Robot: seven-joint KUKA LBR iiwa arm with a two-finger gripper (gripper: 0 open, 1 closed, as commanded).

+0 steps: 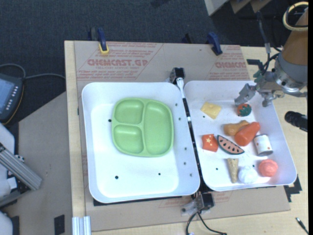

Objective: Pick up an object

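My gripper [255, 98] hangs open over the far right corner of the right bin [286, 146], with nothing between its fingers. Just below its left finger [242, 96] lies a small red and green fruit [244, 110]. Toy foods are spread through that bin: a yellow cheese wedge [211, 110], an orange carrot [248, 132] against a tan piece [233, 129], a red block [210, 142], a watermelon slice [230, 146], a white can [262, 144], an ice cream cone [235, 170] and a pink ball [268, 168].
The left bin [98, 170] holds a green divided plate [143, 126]. A black clip [178, 75] sits at the far end of the seam between the bins. Blue clamps [102, 37] grip the board's far edge. The arm's grey wrist [293, 67] stands over the right bin's far right rim.
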